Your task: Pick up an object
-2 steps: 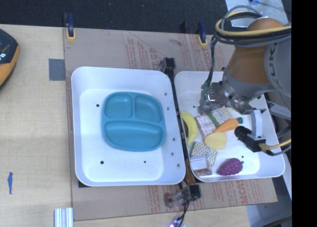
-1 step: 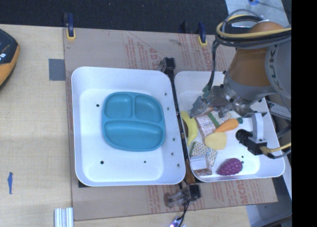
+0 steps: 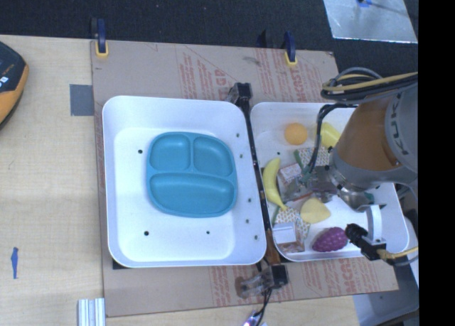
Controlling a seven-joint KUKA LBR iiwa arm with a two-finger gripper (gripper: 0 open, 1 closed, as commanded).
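Toys crowd the right bin (image 3: 402, 232); left bin (image 3: 121, 175) rim stays passable.

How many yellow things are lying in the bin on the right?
3: a banana along the bin's left wall, a pale yellow piece near the middle, and another yellow piece at the back beside the arm, which may hide more.

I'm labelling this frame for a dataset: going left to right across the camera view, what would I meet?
Left bin → blue divided plate → banana → orange ball → purple fruit → the arm's orange band.
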